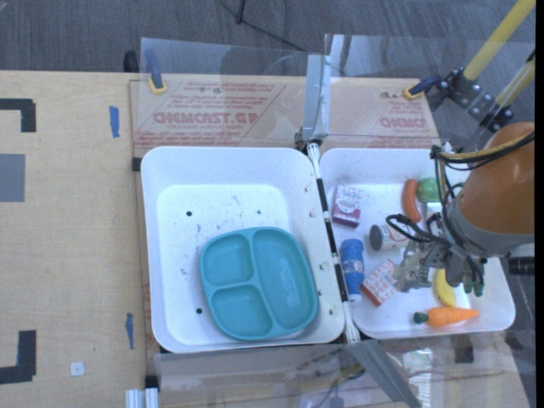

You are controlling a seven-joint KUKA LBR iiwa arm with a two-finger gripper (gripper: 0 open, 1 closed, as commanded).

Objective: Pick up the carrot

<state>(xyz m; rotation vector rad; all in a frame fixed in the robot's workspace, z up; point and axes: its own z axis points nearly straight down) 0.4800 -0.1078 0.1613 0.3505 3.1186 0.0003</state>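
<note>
**Arm over the right bin, carrot loose at the near edge**

Nearest the camera in the right bin point(501, 308) lies the carrot point(450, 316), orange with a small green stub at its left end, stretched left to right along the near wall. It rests on the bin floor, touching nothing that grips it, so the pick is, by my reading, not yet made. Lying flat and clear of the wall on its far side, it looks open to a grasp from above across its short width.

Just beyond it stands a yellow banana point(444, 287), close enough that a careless descent could nudge it. Left of that sit a red-and-white packet point(382, 281) and a blue bottle point(351, 266) against the divider.

The gripper point(422, 266) hangs above the middle of this bin, a little farther off than the carrot and to its left, amid dark cabling. Whether its fingers are spread or closed I cannot tell; nothing is visibly between them.

Farther back are a small red box point(347, 205) and, near the far right, an orange-red sausage-shaped item point(410, 197) beside something green point(427, 189).

In the left bin point(170, 177) 1 teal divided plate point(257, 281) lies at the near right corner. Both bins sit on the table point(68, 228).
</note>
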